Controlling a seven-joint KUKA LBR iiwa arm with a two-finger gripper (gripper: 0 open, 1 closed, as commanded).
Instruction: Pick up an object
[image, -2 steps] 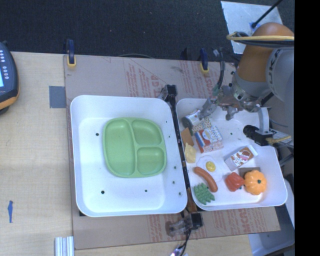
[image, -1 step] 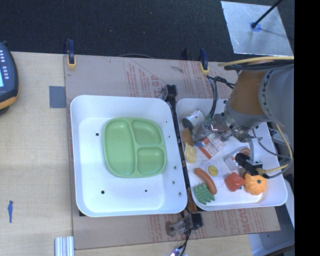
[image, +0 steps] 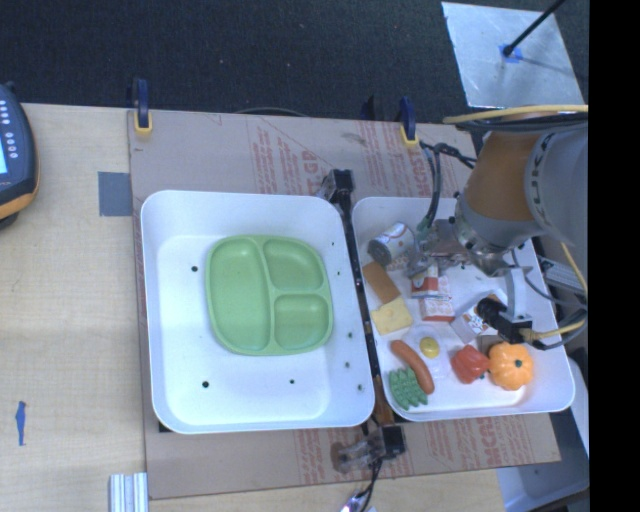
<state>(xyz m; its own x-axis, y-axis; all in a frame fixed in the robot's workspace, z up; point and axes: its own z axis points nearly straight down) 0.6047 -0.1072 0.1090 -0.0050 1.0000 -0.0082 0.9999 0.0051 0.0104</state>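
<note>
So the bench (image: 70, 300) is light wood with a cardboard sheet (image: 280, 150) clamped on top, dark floor behind. Left bin (image: 165, 300) holds a green divided plate (image: 268, 295). Right bin (image: 555, 395) is packed with stuff: a sausage (image: 412, 366), a green bumpy piece (image: 405, 387), a yellow cheese block (image: 391, 317), a red piece (image: 468, 364), and an orange pumpkin (image: 511, 366). The gripper (image: 428, 262) sits low over the top of that bin, near a small red-and-white carton (image: 434, 298); can't tell how its claw stands.
</note>
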